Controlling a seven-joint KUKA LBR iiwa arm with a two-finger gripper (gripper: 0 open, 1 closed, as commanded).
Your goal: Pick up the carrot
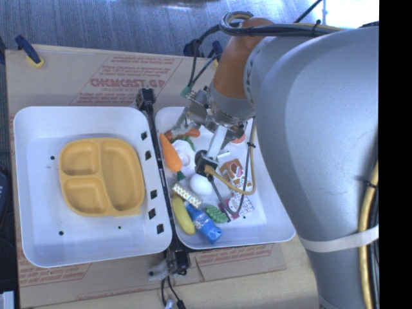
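The carrot is orange and tapered. It lies in the right bin along the left wall, with its thick end toward the back. My gripper hangs low over the back of that bin, just right of and behind the carrot's upper end. Small orange and green pieces lie right under it. The wrist and the big grey arm hide the bin's back right part.
Packed in the right bin are a white egg-like ball, a yellow banana, a blue bottle, a green piece and a red-and-white packet. A yellow divided plate lies in the left bin.
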